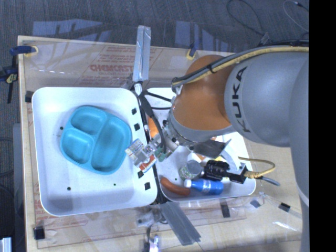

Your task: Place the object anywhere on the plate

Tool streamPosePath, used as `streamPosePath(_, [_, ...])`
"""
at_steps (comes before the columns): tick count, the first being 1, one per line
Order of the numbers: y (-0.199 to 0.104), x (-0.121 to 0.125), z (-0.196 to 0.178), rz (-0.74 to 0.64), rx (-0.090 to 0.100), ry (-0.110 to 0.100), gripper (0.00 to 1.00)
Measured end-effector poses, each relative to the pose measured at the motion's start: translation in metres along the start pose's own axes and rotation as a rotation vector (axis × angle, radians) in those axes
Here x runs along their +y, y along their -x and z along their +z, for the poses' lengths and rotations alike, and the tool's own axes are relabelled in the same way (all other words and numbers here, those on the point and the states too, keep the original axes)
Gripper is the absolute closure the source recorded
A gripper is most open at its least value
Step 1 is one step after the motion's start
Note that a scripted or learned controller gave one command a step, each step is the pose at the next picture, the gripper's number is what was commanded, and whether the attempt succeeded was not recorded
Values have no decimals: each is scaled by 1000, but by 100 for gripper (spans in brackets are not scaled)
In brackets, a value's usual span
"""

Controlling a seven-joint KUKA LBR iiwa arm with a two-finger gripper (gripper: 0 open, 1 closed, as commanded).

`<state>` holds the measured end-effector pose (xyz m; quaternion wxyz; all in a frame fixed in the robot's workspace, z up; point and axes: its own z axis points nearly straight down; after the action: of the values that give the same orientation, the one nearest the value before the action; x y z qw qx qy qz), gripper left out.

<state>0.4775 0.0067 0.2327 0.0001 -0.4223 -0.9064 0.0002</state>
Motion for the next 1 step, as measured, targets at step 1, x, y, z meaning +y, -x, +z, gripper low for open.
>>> streamPosePath(1, [-6, 101, 39, 4, 2, -4, 100])
